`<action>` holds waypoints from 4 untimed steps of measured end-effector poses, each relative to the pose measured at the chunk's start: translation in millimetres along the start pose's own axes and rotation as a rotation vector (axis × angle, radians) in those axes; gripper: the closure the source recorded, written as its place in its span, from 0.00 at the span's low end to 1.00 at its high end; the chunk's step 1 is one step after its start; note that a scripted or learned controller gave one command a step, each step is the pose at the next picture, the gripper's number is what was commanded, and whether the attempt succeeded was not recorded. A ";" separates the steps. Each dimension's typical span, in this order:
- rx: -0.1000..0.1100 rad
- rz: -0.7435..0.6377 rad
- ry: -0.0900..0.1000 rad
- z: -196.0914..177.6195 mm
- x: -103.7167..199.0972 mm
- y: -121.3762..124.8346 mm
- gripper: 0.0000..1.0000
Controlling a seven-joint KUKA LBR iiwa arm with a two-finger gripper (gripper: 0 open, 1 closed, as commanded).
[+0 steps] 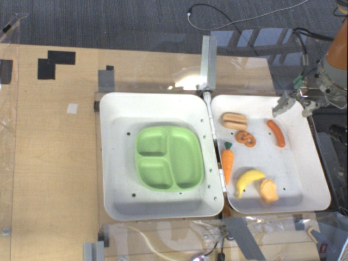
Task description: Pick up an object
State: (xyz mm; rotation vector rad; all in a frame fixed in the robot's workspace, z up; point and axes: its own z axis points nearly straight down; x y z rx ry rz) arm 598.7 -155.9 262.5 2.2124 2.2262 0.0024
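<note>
Nothing is picked yet, as I judge it. By the right bin's (318, 192) near edge lie the orange wedge (268, 191) and banana (248, 181); the carrot (227, 163) hugs its left wall. Farther in sit the pretzel (245, 138), sausage (276, 132) and bun (234, 120). My claw (296, 103) hovers at the far right corner, fingers spread, holding nothing. The whole grasp remains.

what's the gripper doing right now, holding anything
gripper: open, holding nothing, above the right bin's far edge.
</note>
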 end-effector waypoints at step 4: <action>-0.004 0.135 0.000 56.8 -5.6 -2.6 1.00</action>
